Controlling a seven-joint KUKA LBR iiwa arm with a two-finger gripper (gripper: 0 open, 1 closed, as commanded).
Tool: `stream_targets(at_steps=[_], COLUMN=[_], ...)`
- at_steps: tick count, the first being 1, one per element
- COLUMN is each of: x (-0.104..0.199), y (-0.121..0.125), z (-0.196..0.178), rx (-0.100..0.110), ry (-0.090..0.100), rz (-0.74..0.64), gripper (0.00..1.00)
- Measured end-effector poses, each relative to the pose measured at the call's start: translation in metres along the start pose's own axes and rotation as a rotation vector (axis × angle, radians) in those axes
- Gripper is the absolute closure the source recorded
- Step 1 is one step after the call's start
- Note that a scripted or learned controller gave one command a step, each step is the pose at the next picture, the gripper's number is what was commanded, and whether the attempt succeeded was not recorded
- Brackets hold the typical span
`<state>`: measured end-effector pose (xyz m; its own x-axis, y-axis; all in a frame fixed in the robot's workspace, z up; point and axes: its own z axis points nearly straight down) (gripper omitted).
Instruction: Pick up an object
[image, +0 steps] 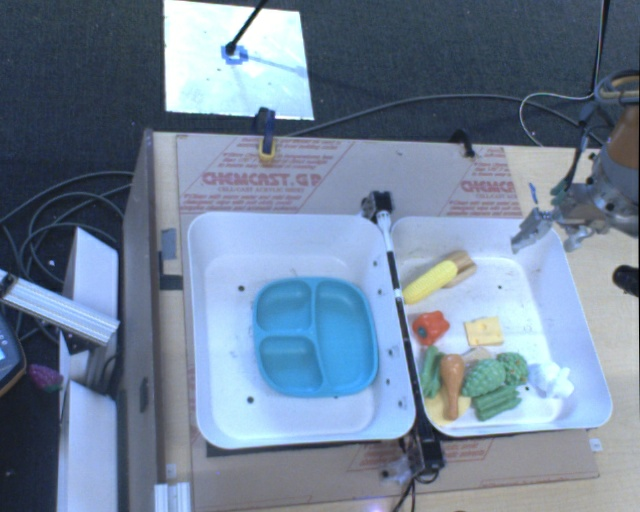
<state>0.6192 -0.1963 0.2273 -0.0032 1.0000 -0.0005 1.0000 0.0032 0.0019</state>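
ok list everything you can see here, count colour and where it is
bins: 2, white, side by side on the bench
divided plate: 1, light blue, in the left bin
corn cob: 1, yellow, right bin, far part
pepper: 1, red, right bin, middle
cheese square: 1, yellow, right of the pepper
drumstick: 1, orange-brown, right bin, near part
green vegetables: several, green, beside the drumstick
white piece: 1, near right corner
gripper: 1, grey, above right bin's far right edge

arm (622, 150) cut off at right edge

Robotics lab, bench (330, 165), loose cables (60, 200), bins (210, 260)
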Motion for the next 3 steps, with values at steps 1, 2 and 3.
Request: stream_targets(at_steps=[1,2,3], x=[0.041,0.090,0.111], y=[-0.052,-0.114,-0.131], z=[0.065,0.106,0.131], rx=[0.003,0.003,-0.002], ry=[0.001,0.001,0.001], rz=[0.001,0.002,0.003], gripper=[0.00,0.00,0.00])
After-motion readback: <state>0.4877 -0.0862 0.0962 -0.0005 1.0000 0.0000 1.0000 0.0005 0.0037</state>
